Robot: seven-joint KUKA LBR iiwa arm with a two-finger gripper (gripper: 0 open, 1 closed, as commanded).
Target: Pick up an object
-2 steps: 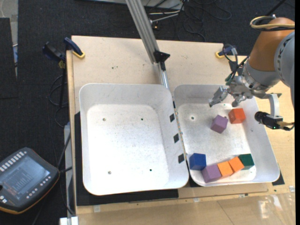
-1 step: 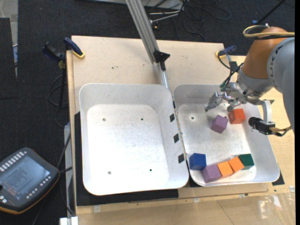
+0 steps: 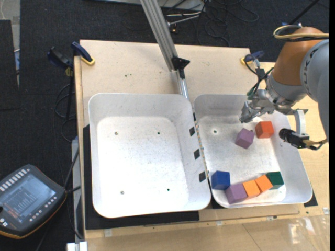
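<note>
Along the near wall of the right bin [image 3: 293, 195] four cubes sit in a tight row: a blue cube [image 3: 220, 180], a purple cube [image 3: 235, 192], an orange cube [image 3: 252, 187] and a green cube [image 3: 274, 180], each one touching or almost touching its neighbour. These are, in my judgement, poor targets, because the fingers have no free space beside them and the bin wall is close behind. Farther in, near the middle of the same bin, a second purple block [image 3: 244, 138] lies alone, turned a little, and just beyond it a red-orange block [image 3: 264, 129] stands apart from it by a small gap. The gripper [image 3: 250, 112] hangs above the far part of this bin, close to these two blocks (its fingertips are too small and dark to tell if they are apart or together, so I cannot tell its state). To do the step well, I would choose one of these two loose blocks, bring the gripper straight over its middle, turn the wrist so the fingers face two flat sides, and descend without pushing the other block. The left bin [image 3: 104, 109] plays no part in this step.
</note>
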